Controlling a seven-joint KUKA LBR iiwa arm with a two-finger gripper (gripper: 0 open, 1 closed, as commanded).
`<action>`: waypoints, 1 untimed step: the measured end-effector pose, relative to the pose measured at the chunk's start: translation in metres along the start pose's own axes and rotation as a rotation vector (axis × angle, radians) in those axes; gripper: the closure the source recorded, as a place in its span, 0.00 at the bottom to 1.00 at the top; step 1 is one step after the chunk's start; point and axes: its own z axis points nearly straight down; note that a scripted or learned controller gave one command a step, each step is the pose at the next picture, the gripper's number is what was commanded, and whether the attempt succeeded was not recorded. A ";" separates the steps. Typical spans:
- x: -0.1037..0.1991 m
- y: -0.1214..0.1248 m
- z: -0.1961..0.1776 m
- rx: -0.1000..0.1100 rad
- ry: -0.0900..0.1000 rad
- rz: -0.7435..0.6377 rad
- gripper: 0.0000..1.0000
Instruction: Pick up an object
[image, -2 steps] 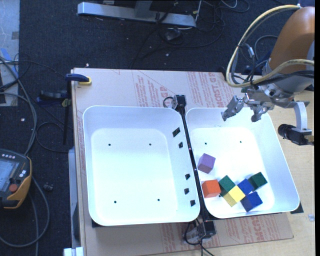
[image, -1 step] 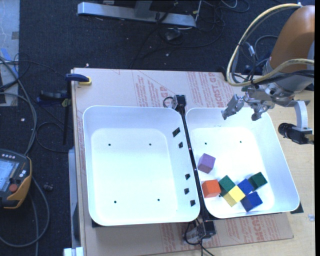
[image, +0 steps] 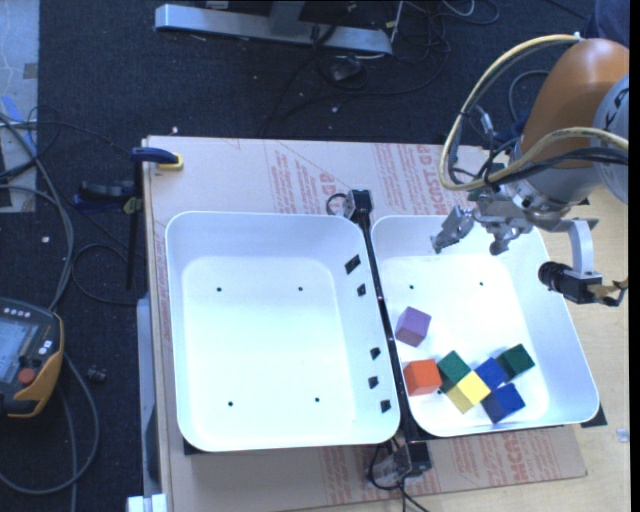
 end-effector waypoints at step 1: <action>0.006 0.007 0.048 0.001 0.000 0.000 0.00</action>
